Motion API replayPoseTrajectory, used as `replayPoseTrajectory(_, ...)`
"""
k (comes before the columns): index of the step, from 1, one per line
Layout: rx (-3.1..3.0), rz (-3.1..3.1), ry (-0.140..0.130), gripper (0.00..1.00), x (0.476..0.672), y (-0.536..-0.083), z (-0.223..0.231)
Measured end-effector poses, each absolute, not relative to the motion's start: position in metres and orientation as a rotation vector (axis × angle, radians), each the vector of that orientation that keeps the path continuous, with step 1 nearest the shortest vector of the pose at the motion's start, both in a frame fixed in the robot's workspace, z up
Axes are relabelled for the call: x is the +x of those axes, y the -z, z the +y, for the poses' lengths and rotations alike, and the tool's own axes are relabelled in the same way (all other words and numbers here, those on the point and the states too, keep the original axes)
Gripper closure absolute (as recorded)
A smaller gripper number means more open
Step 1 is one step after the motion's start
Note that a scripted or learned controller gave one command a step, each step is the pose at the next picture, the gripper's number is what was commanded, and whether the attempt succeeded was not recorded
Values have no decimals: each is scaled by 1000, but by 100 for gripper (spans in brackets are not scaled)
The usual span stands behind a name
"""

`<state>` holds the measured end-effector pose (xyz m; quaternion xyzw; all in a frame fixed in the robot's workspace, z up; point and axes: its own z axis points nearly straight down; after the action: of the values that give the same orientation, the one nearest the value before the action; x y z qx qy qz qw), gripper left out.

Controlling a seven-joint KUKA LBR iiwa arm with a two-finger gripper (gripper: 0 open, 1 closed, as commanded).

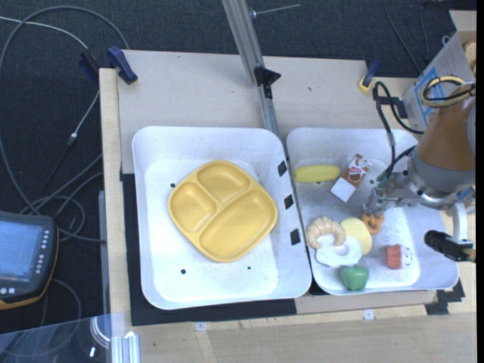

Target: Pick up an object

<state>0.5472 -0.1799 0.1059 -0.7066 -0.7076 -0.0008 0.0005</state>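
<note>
1. Nearest the camera, a green pepper-shaped toy (353,277) sits at the front edge of the right bin (431,278), touching a white piece (338,254) just behind it
2. Behind those lie a tan croissant-like toy (325,230) and a pale yellow round toy (357,234), pressed side by side near the bin's middle
3. Right of them, a small orange-red block with a white end (395,257) lies alone near the front right of the bin
4. Further back, a long yellow banana-like toy (317,174) lies crosswise near the divider, with a small red-and-white packet (356,170) and a white card (342,190) just beside it
5. A small orange object (371,221), knobbly and too small to name, lies just right of the yellow round toy, directly below the gripper
6. The gripper (378,203) hangs low over the right bin's middle, its grey fingers pointing down to the orange object; how far apart they stand cannot be made out, nor whether anything is between them
7. The arm's orange band (446,138) rises at the right edge
8. The left bin (151,278) holds a yellow divided plate (222,210), three compartments, lying flat and slightly turned
</note>
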Motion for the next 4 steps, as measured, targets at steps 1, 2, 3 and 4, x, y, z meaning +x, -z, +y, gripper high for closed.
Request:
replayPoseTrajectory(1,-2223,-2227,5,100,554,-151,-179)
replayPoseTrajectory(2,-2224,-2230,7,100,555,-214,-174)
replayPoseTrajectory(3,-2223,-2228,5,100,556,-245,-174)
replayPoseTrajectory(4,-2213,-2226,2,100,571,-233,-124)
